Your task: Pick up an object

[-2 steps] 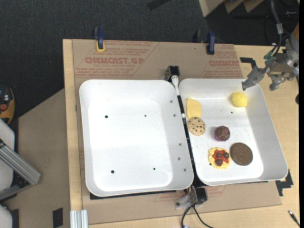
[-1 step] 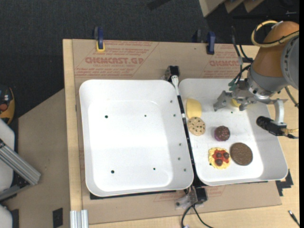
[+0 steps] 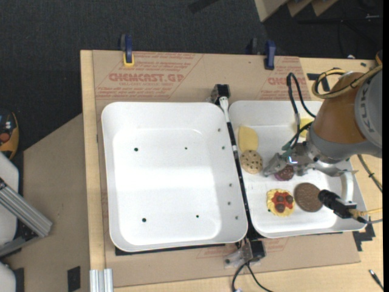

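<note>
The grey arm's two-finger gripper (image 3: 281,165) hangs low in the right shallow white bin (image 3: 267,222), over a small purplish object (image 3: 284,174), beside a speckled cookie (image 3: 250,161) and brown disc (image 3: 308,197).

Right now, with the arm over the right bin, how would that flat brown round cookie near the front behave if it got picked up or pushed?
The brown cookie looks like a thin, flat disc, so it is probably stiff and light. Lying flat on the smooth white bin, it would likely slide, not roll, and its low edge may be hard to pinch.
</note>
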Controlling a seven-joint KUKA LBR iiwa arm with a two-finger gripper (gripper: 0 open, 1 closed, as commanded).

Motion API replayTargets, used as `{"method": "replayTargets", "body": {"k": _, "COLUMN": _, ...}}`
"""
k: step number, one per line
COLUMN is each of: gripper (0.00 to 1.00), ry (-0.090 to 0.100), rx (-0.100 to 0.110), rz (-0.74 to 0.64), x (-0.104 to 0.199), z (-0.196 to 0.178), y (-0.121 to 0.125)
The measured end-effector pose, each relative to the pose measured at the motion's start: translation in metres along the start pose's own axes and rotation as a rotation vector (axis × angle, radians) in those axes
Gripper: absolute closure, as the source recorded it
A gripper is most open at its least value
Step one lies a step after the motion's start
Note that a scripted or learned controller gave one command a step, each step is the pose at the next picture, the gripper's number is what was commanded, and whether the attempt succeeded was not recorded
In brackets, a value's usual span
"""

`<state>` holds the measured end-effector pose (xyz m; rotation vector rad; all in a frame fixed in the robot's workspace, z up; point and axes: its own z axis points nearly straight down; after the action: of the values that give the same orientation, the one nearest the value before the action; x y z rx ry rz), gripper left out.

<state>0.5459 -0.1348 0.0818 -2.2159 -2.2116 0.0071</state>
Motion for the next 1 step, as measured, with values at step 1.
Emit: {"method": "replayTargets", "body": {"k": 1, "gripper": 1.0, "ry": -0.006, "rx": -0.015, "rz": 0.0, "x": -0.0023, "z": -0.0143, "y": 0.0055}}
